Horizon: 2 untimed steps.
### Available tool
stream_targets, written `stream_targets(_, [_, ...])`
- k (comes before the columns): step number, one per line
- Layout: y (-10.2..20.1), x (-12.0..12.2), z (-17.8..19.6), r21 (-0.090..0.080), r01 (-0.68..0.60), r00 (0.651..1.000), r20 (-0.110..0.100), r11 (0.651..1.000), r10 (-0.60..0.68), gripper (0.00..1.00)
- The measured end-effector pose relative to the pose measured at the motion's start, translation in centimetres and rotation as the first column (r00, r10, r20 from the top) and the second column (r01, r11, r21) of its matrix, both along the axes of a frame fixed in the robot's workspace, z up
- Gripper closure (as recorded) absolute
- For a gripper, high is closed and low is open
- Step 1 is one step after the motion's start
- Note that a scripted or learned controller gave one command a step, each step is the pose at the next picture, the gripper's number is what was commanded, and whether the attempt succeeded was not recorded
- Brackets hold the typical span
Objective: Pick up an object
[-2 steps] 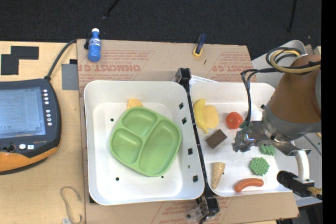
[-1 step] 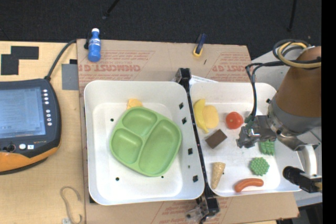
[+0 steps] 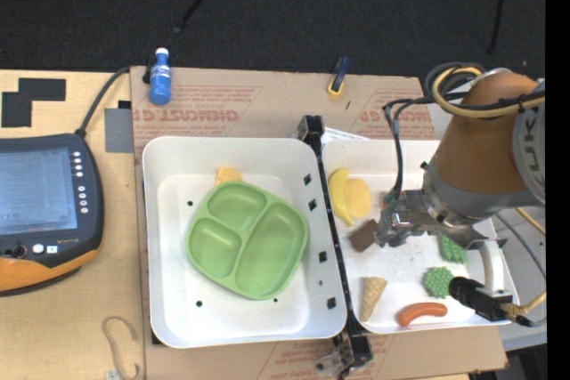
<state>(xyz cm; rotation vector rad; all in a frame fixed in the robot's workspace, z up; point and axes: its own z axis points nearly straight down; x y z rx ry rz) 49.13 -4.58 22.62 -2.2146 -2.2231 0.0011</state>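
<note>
Two white bins side by side on the surface; the left bin (image 3: 169, 191) holds a green divided plate (image 3: 247, 237) with a small yellow piece (image 3: 228, 175) at its upper edge; the right bin (image 3: 356, 145) holds a banana (image 3: 347, 196), a brown block (image 3: 362, 236), an ice-cream cone (image 3: 371, 295), a sausage (image 3: 420, 313) and green pieces (image 3: 437, 281); the gripper (image 3: 392, 229) sits low just right of the brown block, its opening impossible to tell.

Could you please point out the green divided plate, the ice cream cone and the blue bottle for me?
green divided plate (image 3: 247, 238): camera view, on the ridge between its compartments.
ice cream cone (image 3: 370, 294): camera view, on the cone's middle, in the right bin.
blue bottle (image 3: 160, 80): camera view, on the bottle's body.
</note>
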Motion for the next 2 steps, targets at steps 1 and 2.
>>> stream_targets(1, [5.4, 0.4, -1.1, 0.0, -0.001, 1.0, -0.003, 1.0, 0.001, 1.0])
stream_targets(2, [10.6, 0.2, -0.5, 0.0, -0.001, 1.0, -0.002, 1.0, 0.001, 1.0])
